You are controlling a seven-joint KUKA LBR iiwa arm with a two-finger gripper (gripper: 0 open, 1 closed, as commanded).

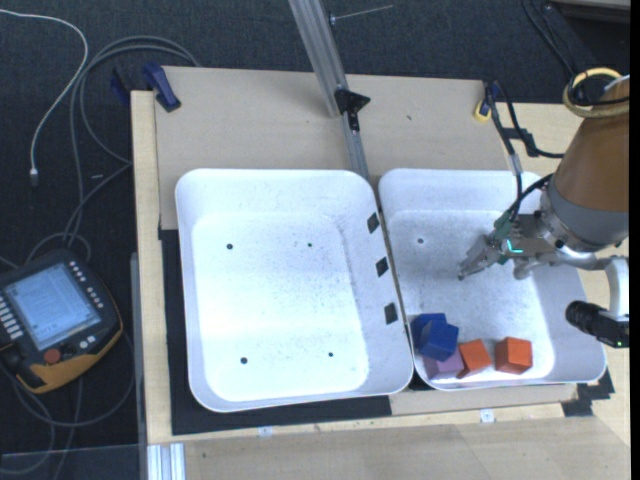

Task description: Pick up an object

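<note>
Several small blocks lie along the front edge of the right bin [440, 203]: a blue block [435, 334], a purple block [444, 366] partly under it, an orange block [474, 356] and a red-orange block [514, 354]. My gripper [492, 266] hangs over the middle of the right bin, behind the blocks and apart from them. Its fingers [471, 264] are spread open with nothing between them. The arm's orange band [598, 158] rises at the right edge.
The left bin [270, 288] sits beside the right one, with black clips on the shared rim [383, 266]. A metal pole [320, 43] slants down to the back of the bins. Cables and a teach pendant [50, 313] lie off the bench at left.
</note>
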